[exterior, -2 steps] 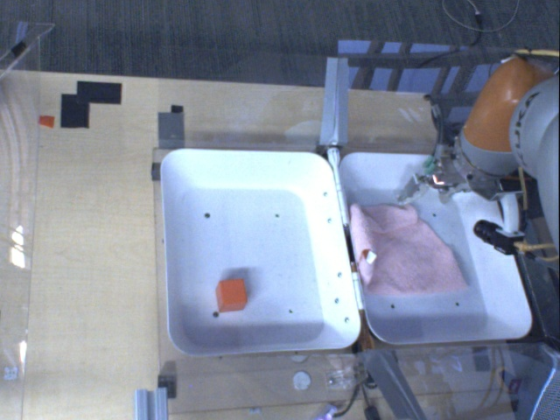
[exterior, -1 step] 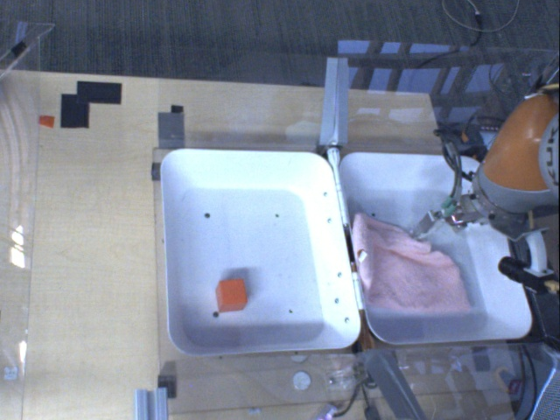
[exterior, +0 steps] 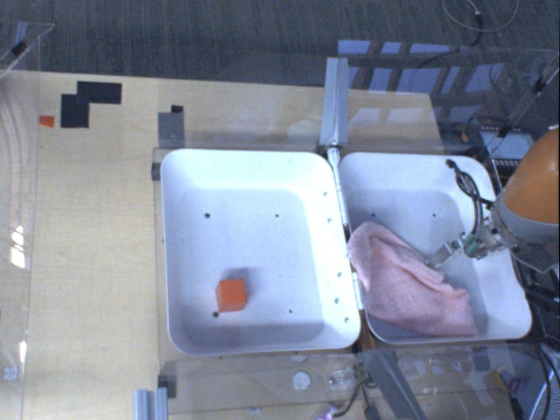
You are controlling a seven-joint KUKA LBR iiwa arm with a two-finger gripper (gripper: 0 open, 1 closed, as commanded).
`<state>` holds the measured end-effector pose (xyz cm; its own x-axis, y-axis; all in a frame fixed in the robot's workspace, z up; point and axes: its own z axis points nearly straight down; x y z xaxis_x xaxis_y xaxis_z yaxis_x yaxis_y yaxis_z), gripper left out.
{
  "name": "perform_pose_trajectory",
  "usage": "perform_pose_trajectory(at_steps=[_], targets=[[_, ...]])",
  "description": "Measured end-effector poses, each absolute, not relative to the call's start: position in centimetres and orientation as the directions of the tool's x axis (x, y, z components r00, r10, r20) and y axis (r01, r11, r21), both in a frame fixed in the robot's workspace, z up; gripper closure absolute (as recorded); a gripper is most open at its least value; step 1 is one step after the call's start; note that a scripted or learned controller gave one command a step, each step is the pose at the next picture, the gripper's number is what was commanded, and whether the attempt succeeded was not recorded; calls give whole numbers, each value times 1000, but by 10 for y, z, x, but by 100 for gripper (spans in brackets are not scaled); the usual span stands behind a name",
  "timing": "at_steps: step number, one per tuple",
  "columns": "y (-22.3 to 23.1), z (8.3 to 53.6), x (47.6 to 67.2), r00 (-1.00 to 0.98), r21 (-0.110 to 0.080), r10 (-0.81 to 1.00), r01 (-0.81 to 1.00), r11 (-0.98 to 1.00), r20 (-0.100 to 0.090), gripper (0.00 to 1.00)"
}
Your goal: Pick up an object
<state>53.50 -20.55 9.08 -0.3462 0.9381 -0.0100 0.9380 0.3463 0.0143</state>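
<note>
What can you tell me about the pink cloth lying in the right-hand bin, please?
The pink cloth looks like soft terry towelling, crumpled and folded rather than spread flat. It lies in the near-left part of the right bin, its left edge riding up against the wall shared with the left bin. The gripper sits at the cloth's upper right edge; whether it touches or grips the fabric cannot be told.
</note>
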Motion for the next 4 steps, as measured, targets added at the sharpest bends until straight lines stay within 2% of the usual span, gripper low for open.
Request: perform_pose_trajectory(at_steps=[1,2,3,4], targets=[[-205,139,567,-340,9,940,940,340,-6,0],[-128,91,535,-430,15,903,903,430,-9,0],[-78,187,520,-309,9,951,951,310,-4,0],[-97,115,528,-303,4,953,953,303,-2,0]])
